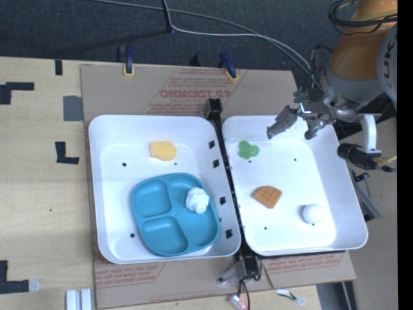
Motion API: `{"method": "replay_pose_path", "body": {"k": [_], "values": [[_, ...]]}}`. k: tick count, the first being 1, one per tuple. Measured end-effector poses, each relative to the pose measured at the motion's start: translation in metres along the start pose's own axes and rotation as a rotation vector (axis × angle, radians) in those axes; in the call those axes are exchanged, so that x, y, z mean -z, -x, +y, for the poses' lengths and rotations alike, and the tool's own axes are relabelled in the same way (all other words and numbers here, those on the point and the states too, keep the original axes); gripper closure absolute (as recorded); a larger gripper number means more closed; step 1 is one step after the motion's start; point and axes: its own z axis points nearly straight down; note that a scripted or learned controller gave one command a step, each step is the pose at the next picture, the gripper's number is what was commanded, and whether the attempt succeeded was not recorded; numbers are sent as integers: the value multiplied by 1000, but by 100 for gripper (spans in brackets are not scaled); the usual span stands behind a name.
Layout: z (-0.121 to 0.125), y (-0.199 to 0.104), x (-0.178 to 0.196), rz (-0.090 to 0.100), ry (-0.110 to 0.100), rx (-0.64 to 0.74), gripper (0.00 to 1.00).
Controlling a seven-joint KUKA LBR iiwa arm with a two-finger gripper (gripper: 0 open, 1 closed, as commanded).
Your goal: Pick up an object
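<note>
Seen from above at a slant, a wooden surface (39,192) carries a sheet of cardboard (187,92) with two shallow white bins side by side on it.

The left bin (103,173) holds a blue divided plate (161,221) in its near half. A small white lump (197,200) sits on the plate's right side, over the ridge between compartments. A yellow piece (163,150) lies on the bin floor just beyond the plate, apart from it.

The right bin (335,192) holds three small things, well apart from one another. A green piece (248,150) lies in the far left corner area, close to the wall shared with the left bin. An orange waffle-like piece (267,196) lies near the middle of the floor. A white ball (312,214) rests toward the near right corner.

The arm (361,44) reaches in from the right, grey with an orange band above the wrist. Its jaws (295,124) hang over the far edge of the right bin, spread open, with two dark fingers angled apart and nothing between them. The left finger (279,125) points down and left toward the green piece but stands clear of it; the waffle and the ball lie nearer the camera, apart from the jaws.

Black clips (213,107) join the two bins along their shared wall. Two blue and yellow clamps (128,62) pin the cardboard's far edge. A dark cable (245,34) curves across the dark floor behind the surface toward the arm.
</note>
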Motion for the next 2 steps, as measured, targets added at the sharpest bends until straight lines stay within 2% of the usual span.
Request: {"method": "replay_pose_path", "body": {"k": [1,2], "values": [[1,0,4,0,7,1,0],[-5,0,-40,0,3,0,0]]}}
